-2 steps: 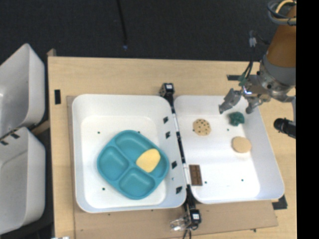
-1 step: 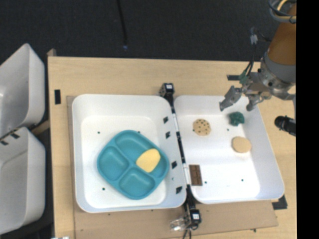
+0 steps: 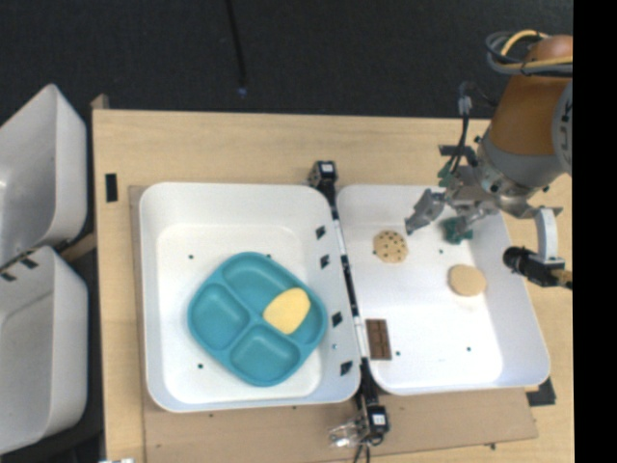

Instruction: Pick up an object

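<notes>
On the left, a white bin (image 3: 154,258) holding a blue plate (image 3: 236,326) with three sections. In the plate's right section, touching the divider, a yellow piece of food (image 3: 287,310), oval and smooth. Between the two bins, a dividing rim with small black clips. At the lower part of this rim, on the left edge of the right bin (image 3: 501,355), a small brown bar (image 3: 377,339) lying flat.

In the right bin, toward its upper left, a round cookie (image 3: 389,247) with dark chips, flat on the bin floor. Right of it and a little lower, a plain tan cookie (image 3: 467,281), also flat, well apart from the first one.

Above both cookies, over the upper right part of the right bin, the claw (image 3: 442,218) on the grey and orange arm, reaching in from the right. Two fingers spread apart, one grey tip pointing toward the chip cookie, one green tip nearer to the tan cookie. Nothing between the fingers. Chip cookie just left of and below the grey tip, not touching; tan cookie below the green tip, apart from it.
</notes>
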`<state>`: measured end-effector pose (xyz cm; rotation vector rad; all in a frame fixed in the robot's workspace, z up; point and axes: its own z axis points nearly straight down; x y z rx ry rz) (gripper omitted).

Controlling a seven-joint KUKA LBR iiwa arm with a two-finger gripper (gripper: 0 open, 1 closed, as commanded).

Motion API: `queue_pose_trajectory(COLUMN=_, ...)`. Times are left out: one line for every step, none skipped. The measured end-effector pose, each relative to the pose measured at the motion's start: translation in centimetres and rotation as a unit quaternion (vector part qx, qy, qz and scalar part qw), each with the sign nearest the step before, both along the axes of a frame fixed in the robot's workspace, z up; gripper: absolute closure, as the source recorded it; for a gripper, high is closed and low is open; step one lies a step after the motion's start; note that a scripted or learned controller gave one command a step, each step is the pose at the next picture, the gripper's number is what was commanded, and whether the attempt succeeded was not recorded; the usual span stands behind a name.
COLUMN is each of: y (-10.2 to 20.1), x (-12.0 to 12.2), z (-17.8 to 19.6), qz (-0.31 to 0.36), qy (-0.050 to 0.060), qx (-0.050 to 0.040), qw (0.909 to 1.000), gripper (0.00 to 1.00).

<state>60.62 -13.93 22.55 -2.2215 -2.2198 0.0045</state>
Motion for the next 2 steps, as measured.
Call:
queue_pose_trajectory(y=-0.4, x=-0.1, z=-4.3, qz=-0.001, qy=0.000, qx=-0.0003, qw=1.0000, gripper=0.00)
queue_pose_trajectory(y=-0.9, x=0.1, z=-10.5, qz=-0.002, qy=0.001, qx=-0.0002, qw=1.0000, gripper=0.00)
